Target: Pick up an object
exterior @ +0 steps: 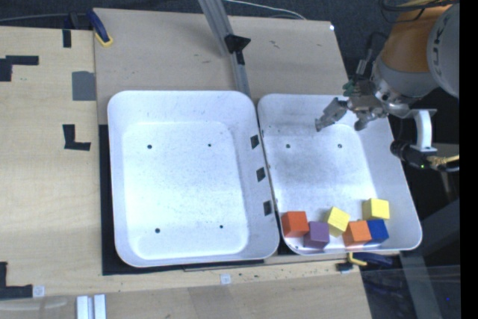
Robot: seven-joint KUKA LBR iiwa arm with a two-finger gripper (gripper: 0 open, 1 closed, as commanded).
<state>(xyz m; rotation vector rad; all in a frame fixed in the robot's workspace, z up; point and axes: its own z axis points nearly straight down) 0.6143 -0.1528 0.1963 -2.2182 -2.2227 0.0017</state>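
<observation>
Several small blocks lie along the near edge of the right bin (314,160): an orange block (295,223), a purple block (318,233), a yellow block (338,219), another orange block (357,232), a blue block (377,230) and a second yellow block (376,208). My gripper (343,118) hangs over the far right corner of that bin, well away from the blocks. Its two fingers are spread apart, open, with nothing between them.
The left bin (183,175) sits beside the right one, joined by black clips (260,174). A slanted metal pole (213,4) rises from the back between the bins. The arm's orange band (414,37) is at the right.
</observation>
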